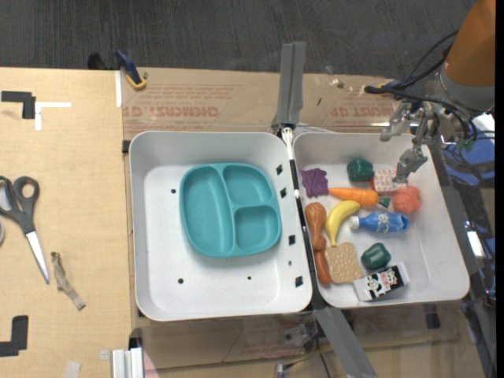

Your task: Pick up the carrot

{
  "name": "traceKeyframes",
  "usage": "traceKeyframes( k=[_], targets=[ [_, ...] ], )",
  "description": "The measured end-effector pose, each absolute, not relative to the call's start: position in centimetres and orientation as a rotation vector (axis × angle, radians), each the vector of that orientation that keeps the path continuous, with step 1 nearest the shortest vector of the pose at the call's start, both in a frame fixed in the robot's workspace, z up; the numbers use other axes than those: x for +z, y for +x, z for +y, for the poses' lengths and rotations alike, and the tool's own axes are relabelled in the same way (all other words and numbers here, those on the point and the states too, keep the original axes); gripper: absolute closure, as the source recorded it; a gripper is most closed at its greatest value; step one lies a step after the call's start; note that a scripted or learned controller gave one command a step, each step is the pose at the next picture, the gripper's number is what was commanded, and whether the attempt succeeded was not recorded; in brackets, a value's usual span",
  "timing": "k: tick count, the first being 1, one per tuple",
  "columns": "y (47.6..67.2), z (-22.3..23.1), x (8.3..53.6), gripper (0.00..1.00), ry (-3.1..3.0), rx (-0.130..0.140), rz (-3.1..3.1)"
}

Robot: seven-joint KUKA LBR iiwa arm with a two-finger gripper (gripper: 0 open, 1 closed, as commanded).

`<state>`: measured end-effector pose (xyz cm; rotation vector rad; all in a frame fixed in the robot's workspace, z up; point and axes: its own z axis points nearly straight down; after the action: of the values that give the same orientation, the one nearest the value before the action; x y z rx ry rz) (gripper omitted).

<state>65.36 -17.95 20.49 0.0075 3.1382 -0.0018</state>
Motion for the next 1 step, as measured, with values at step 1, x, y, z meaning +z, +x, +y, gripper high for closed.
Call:
traceKeyframes(
  k=[1],
  targets=[
    [62.86, -14.54, 12.37, 0.00, 0.345, -0.002, 3.097]
  ],
)
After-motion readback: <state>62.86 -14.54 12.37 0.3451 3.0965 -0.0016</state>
